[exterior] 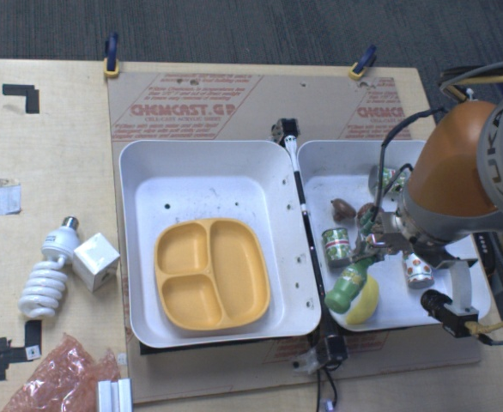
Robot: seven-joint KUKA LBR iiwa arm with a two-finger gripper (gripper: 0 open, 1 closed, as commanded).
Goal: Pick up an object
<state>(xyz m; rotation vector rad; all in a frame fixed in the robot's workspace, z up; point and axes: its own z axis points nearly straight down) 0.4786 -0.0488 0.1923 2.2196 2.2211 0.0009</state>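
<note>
The right bin (pixel 337 166) holds several small items. A green bottle (pixel 345 287) lies tilted beside a yellow lemon-like fruit (pixel 365 303) at the bin's near side. A small green-labelled can (pixel 336 245) stands left of the bottle's neck, with a brown lump (pixel 343 207) behind it. Another can (pixel 387 179) sits farther back, partly under the arm. A red-and-white can (pixel 418 270) lies to the right. My gripper (pixel 377 237) hangs low over the middle of this bin, just above the bottle's top end and right of the green-labelled can. The orange wrist hides much of it.
The left bin (pixel 140 178) holds a yellow divided plate (pixel 210 273). Outside the bins on the left lie a spiral light bulb (pixel 47 275), a white cube (pixel 96 261) and a red mesh bag (pixel 63 374). A black divider rail (pixel 299 191) runs between the bins.
</note>
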